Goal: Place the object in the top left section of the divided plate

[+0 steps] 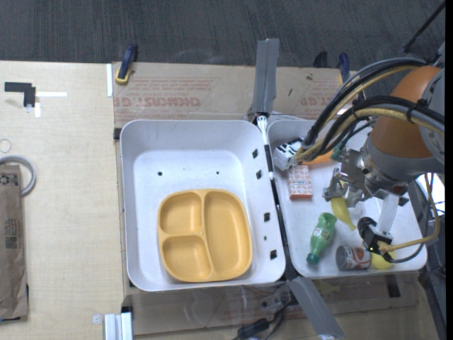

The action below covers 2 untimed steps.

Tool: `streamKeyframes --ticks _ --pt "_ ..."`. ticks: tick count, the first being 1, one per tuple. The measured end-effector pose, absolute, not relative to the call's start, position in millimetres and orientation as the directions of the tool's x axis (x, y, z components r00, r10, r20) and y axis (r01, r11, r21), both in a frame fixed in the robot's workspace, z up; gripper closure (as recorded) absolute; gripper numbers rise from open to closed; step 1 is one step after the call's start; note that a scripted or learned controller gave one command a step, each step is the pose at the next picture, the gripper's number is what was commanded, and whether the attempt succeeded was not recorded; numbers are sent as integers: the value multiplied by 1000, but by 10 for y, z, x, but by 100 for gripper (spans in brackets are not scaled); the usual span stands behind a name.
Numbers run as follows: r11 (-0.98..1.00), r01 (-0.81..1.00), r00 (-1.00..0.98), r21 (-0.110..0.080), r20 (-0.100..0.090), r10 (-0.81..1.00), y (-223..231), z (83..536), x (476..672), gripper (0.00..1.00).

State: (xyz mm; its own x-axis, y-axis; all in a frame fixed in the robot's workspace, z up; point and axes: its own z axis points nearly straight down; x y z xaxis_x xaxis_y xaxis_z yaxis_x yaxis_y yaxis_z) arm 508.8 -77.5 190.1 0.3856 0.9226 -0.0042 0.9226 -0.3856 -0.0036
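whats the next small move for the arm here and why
Probably lower the claw onto one object in the right bin, likely the yellow banana-shaped piece right beside it. The yellow divided plate in the left bin holds nothing yet, and the green bottle, can and small red box all lie loose, so a grasp has to come first.

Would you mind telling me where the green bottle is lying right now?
The green bottle lies in the right bin, toward its near left corner, between the red-and-white box above it and the can at its lower right.
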Motion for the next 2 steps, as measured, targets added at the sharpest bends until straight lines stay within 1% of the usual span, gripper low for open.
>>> streamKeyframes --ticks 1,2 --pt "-525 851 525 -5 -4 851 -976 1824 4763 100" --pt "-548 836 548 -4 -4 836 131 1901 4766 100"
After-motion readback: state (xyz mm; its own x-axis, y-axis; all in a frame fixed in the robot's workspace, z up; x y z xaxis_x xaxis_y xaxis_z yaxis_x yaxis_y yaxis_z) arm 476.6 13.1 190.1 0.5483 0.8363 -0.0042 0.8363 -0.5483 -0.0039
